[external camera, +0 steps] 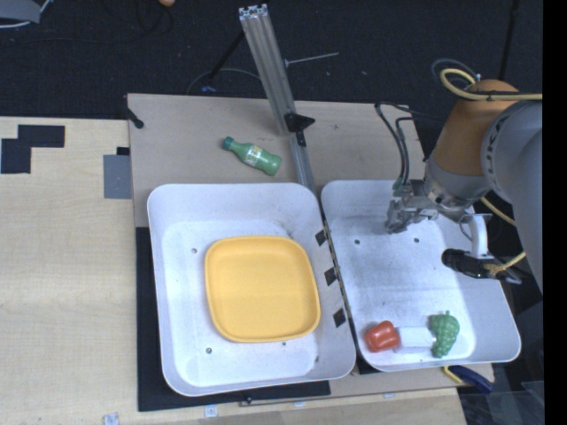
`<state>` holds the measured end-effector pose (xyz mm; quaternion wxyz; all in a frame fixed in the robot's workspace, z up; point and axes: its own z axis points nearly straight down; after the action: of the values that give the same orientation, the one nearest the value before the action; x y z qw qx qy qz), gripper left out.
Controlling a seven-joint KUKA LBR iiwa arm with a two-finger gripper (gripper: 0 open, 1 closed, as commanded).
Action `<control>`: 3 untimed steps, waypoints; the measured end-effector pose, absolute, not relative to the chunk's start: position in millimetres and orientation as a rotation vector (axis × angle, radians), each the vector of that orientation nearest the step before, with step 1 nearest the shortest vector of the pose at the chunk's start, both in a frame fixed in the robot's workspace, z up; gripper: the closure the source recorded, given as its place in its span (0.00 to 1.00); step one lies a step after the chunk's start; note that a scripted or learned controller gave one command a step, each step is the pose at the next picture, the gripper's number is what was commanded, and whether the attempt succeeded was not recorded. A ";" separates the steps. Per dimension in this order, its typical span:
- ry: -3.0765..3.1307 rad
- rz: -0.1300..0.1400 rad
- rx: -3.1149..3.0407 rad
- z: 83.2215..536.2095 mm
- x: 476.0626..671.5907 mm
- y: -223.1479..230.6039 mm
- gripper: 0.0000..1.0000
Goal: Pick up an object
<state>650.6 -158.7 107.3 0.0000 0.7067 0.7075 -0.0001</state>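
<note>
We are hovering the pincer [400, 220], its spread unreadable, at twelve o'clock of the right white plastic bin [496, 348]; the red toy pepper [382, 336] is lying at six o'clock, needing a centred descent.

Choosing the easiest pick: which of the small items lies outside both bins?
The green bottle, lying on its side on the bench behind the left bin; the red pepper and green broccoli sit inside the right bin.

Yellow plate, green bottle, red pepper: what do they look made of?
Yellow plate: likely moulded plastic, matte, uniform colour, rounded raised rim. Green bottle: probably plastic, slightly glossy, pale label band; too small to be sure. Red pepper: looks like a toy, plastic or rubber, with a faint sheen.
</note>
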 end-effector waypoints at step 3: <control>2.218 0.003 2.221 267.0 656.2 -163.5 1.00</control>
<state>656.2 -163.5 267.0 0.0017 0.7076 0.7066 0.0011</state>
